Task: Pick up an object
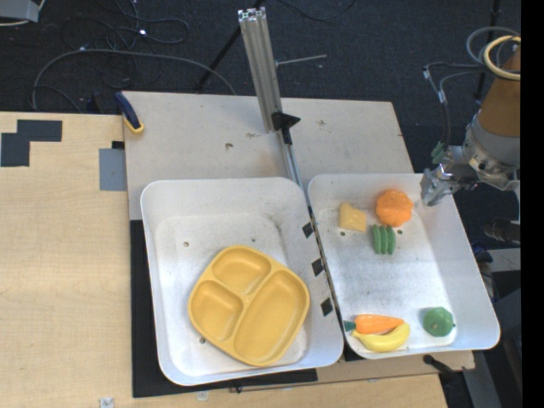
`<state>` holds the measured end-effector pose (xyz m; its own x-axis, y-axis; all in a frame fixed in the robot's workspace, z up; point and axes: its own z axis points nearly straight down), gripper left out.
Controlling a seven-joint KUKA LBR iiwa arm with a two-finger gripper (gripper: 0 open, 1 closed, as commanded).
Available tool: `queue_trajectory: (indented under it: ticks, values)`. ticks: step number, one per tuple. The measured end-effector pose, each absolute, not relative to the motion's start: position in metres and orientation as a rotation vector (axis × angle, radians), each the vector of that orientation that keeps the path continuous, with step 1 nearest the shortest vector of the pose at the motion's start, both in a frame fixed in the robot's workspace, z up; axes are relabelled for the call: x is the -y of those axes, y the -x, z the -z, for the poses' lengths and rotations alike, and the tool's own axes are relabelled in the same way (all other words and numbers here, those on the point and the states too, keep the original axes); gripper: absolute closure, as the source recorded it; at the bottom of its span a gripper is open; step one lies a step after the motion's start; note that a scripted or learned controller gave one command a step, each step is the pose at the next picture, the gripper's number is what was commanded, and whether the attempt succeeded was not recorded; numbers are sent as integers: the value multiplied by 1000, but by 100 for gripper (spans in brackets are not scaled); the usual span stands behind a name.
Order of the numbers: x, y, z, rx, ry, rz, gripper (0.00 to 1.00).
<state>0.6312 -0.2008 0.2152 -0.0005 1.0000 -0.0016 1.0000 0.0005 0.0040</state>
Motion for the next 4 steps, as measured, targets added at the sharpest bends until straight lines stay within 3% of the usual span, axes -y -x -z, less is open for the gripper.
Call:
queue_trajectory:
  ticks: [1, 4]
  values:
    - [199, -640, -274, -2221, -2216, -3, 100]
    - [40, -624, -257, -2231, -2219, 2, 100]
